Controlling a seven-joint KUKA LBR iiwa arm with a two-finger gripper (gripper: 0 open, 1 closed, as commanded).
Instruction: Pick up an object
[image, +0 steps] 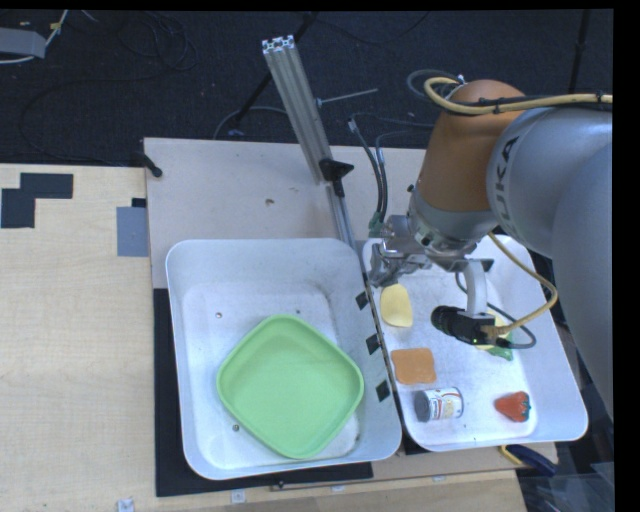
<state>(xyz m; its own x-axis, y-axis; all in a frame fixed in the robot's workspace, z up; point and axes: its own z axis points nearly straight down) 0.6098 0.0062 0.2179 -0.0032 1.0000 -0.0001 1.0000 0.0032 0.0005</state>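
Setting: it looked like a robotics lab, no home or shop about it.
Arm: a big grey industrial arm (540, 170) with an orange band reached in from 3 o'clock.
Bench: a plain pale board (240, 190) carried two shallow white bins (190, 300), side by side.
Rigging: an aluminium extrusion post (300, 110) rose toward 12 o'clock.
Cabling: loose wires (150, 40) trailed over dark flooring at 12 o'clock, and a yellow hose (540, 100) looped along the arm.
Floor: pale wood panelling (70, 330) lay at 9 o'clock.

arm (500, 150) reaching in, gripper (385, 262) lowered.
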